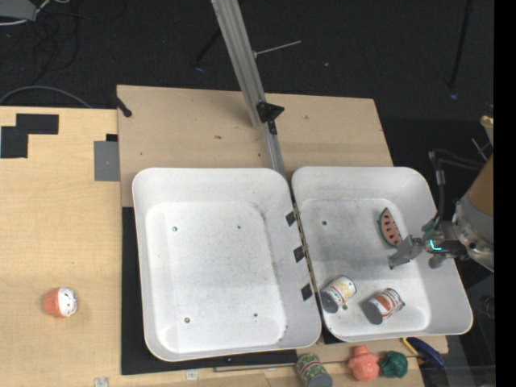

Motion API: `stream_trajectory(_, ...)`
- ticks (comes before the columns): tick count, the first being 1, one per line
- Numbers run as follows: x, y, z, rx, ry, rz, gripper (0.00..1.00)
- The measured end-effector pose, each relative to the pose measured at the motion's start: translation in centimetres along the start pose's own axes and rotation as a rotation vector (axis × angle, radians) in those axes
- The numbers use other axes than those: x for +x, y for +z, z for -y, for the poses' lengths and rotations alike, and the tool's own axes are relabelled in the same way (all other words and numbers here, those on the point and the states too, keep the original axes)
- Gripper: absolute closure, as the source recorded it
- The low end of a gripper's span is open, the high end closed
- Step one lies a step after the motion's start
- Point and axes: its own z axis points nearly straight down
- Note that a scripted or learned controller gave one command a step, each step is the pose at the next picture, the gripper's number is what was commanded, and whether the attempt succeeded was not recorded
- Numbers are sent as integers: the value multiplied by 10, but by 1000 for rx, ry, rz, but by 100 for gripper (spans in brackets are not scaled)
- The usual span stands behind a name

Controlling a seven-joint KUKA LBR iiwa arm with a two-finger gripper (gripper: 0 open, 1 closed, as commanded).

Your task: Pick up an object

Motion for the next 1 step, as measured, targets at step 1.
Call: stream_trajectory(1,1,43,7,2,-1,-1,0)
